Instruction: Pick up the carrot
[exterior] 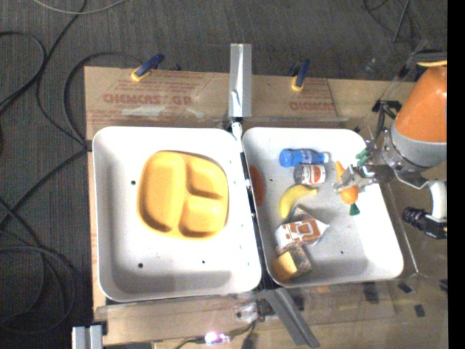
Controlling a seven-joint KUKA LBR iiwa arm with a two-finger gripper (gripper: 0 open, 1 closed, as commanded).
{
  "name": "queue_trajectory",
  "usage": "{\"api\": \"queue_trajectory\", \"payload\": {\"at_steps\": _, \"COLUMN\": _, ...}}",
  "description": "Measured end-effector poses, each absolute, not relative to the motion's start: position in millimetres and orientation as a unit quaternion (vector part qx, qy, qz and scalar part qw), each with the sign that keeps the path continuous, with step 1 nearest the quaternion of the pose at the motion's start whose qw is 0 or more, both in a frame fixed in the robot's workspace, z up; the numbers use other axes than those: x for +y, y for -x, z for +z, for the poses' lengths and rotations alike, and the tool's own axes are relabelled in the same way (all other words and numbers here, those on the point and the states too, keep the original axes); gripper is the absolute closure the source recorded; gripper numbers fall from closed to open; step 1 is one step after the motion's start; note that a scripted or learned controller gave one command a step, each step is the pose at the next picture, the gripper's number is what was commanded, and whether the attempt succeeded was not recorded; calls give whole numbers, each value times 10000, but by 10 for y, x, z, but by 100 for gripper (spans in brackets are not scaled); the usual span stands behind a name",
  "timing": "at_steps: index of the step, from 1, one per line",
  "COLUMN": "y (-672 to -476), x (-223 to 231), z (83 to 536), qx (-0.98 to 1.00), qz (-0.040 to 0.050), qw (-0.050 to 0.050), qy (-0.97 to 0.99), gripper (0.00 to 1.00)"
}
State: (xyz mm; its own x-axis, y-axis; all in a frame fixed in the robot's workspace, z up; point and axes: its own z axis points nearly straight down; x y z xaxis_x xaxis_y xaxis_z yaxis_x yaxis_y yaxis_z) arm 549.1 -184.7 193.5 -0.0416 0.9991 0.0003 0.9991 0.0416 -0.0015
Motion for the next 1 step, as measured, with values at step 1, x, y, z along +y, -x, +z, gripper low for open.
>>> {"api": "queue_trajectory", "payload": {"at_steps": 1, "y": -5677, "x": -2166, "z": 2404, "qx": -7191, "qz": 8, "qw": 1, "qy": 6949, "gripper": 100}}
